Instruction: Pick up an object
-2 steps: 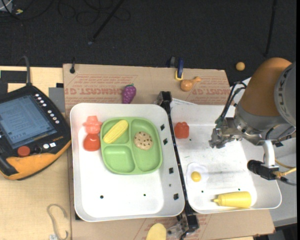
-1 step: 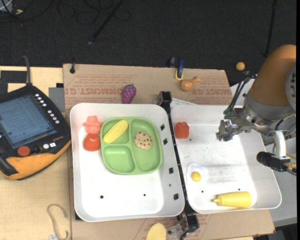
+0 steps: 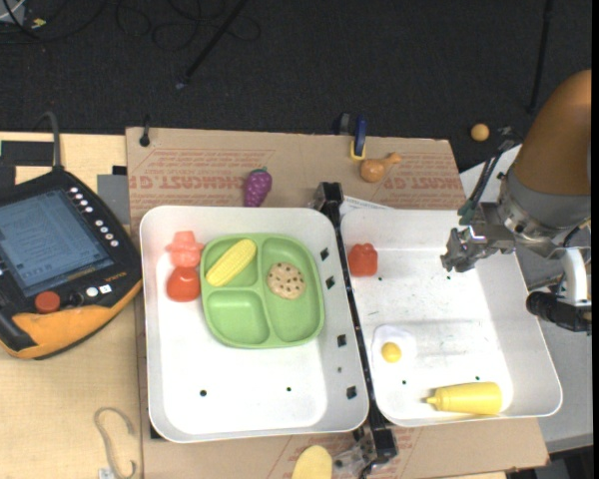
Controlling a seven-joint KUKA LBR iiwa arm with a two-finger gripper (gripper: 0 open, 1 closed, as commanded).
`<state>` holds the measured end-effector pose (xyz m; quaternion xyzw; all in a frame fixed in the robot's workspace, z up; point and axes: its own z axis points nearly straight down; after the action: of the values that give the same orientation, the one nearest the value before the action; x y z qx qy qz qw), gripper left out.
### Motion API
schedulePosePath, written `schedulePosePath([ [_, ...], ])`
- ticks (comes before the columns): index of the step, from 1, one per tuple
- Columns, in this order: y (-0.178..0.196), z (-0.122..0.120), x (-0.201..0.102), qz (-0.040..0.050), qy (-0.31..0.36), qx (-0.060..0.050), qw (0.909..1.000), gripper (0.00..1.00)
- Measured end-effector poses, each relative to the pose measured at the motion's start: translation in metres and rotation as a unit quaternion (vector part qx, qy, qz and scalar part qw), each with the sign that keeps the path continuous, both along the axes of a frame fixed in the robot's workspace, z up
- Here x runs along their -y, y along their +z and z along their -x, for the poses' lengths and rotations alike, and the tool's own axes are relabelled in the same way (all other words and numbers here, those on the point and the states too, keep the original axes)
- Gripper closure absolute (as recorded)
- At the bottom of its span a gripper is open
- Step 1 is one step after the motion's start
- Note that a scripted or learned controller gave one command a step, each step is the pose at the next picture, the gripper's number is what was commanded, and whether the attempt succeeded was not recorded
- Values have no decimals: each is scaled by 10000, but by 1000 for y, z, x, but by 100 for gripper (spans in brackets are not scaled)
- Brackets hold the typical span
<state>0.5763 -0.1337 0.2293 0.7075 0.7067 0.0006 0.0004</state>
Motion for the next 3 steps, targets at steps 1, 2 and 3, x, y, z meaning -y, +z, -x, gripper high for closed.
schedulePosePath([
  [1, 4, 10, -61, -14, 24, -23, 10000, 100],
  [2, 3, 8, -71, -6, 5, -21, 10000, 100],
  [3, 6, 14, -85, -7, 7, -26, 10000, 100],
])
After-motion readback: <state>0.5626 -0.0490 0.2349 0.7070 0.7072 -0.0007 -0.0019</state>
